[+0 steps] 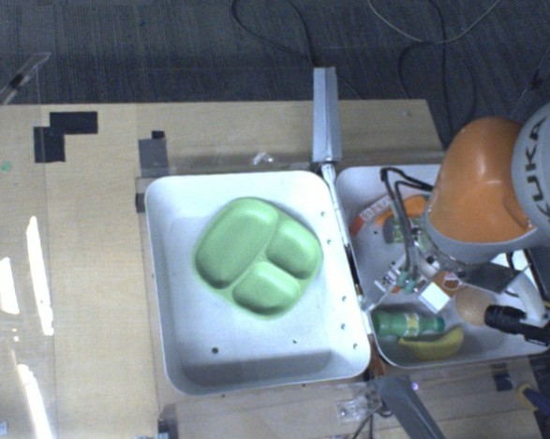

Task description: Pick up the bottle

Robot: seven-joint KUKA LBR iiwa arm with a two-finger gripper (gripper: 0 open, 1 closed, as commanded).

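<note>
In the right bin, near its front wall: the bottle, green, lying on its side, long axis running left-right. A pale yellowish label wraps its middle; the print on it is too small to read. It is not lifted and rests on the bin floor.

Just in front of the bottle, touching or nearly touching it: a banana, yellow with some green, curved along the front wall.

Far left corner of the same bin: a small orange-and-white packet, lying flat. Its markings cannot be made out.

The arm comes in from the right, its orange band over the middle of the right bin. Grey casing beside the band carries dark letters reading "KUKA", running at a slant.

The gripper hangs below the band, just behind the bottle and above it, amid wires and small metal parts. Whether it is open or closed, I cannot tell; the arm's bulk hides it. Nothing is seen held.

Left bin: a light green plate with three compartments, set at an angle, roughly central.

A grey metal rail stands behind the seam between the bins. Black tape marks lie on the wooden bench at far left. Thin black cables loop on the dark floor beyond.
</note>
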